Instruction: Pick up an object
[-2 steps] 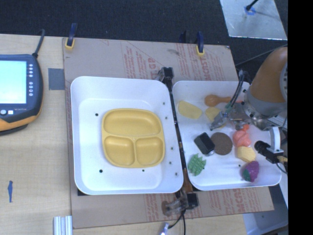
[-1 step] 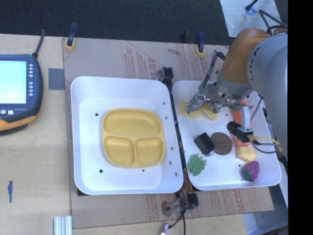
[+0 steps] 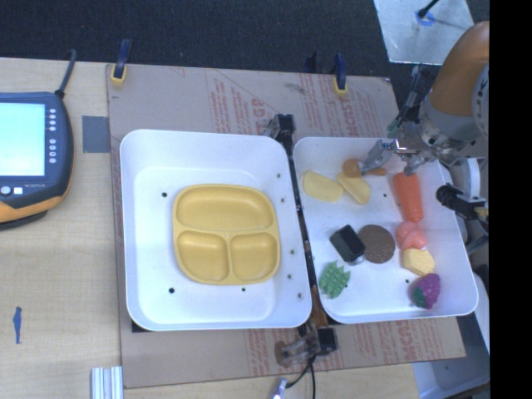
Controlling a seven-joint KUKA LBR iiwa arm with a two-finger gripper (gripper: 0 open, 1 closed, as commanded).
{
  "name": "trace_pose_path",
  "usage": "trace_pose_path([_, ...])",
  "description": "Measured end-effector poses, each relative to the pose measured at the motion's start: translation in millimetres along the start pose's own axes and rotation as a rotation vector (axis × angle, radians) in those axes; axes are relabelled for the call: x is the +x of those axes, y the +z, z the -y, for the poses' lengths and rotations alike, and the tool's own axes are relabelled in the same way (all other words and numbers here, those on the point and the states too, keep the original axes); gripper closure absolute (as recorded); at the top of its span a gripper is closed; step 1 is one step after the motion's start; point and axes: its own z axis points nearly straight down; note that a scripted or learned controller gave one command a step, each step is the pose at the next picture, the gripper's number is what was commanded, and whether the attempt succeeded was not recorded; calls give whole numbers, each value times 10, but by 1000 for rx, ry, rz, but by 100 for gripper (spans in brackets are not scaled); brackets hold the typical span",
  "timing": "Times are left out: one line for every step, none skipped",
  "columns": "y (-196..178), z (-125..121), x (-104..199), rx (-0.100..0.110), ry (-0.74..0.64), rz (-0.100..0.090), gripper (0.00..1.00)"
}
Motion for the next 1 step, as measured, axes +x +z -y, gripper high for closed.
trace_pose_path([443,-20,699,3,-3,-1,0])
